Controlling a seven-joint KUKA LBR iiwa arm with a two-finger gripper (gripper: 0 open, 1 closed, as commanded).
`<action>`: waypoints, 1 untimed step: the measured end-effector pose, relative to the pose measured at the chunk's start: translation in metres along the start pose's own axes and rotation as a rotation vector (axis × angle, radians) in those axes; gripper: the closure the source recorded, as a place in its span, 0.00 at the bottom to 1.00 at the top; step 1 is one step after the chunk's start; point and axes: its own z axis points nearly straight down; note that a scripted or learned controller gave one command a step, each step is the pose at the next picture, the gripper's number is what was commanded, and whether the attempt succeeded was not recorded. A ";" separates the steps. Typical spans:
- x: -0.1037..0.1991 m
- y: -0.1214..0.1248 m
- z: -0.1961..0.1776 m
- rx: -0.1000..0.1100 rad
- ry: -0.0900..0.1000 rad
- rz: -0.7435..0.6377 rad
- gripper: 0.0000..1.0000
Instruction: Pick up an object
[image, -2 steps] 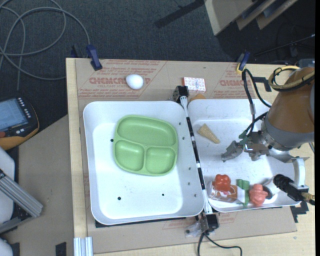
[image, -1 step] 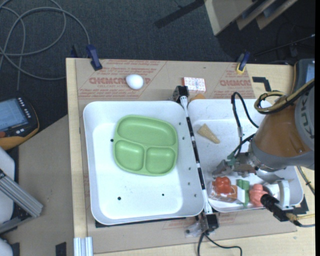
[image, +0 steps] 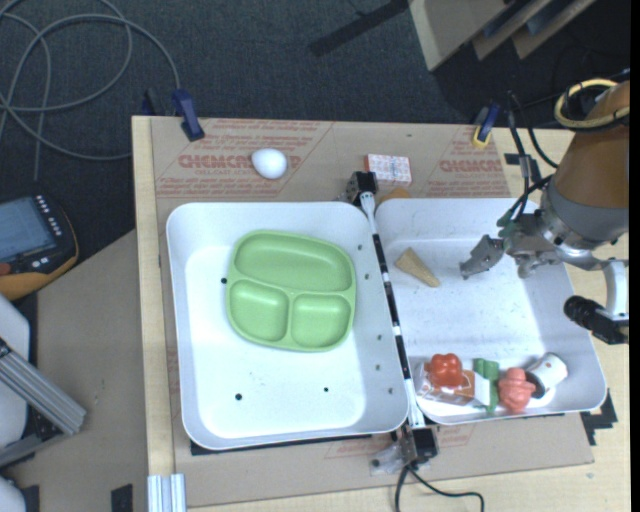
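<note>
**Arm poised over the right bin**

The arm leans in from the right, its gripper (image: 487, 258) hanging over the right bin (image: 560, 330) with fingers apart, gripping nothing. A tan wedge (image: 417, 267) lies near that bin's left wall. The left bin (image: 200, 330) holds 1 green divided plate (image: 291, 290).

Robotics lab: clamped cardboard bench (image: 300, 150), loose cables (image: 70, 60), teach pendant (image: 30, 235).
</note>
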 end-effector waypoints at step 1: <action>0.048 -0.020 0.099 0.003 0.002 0.000 0.00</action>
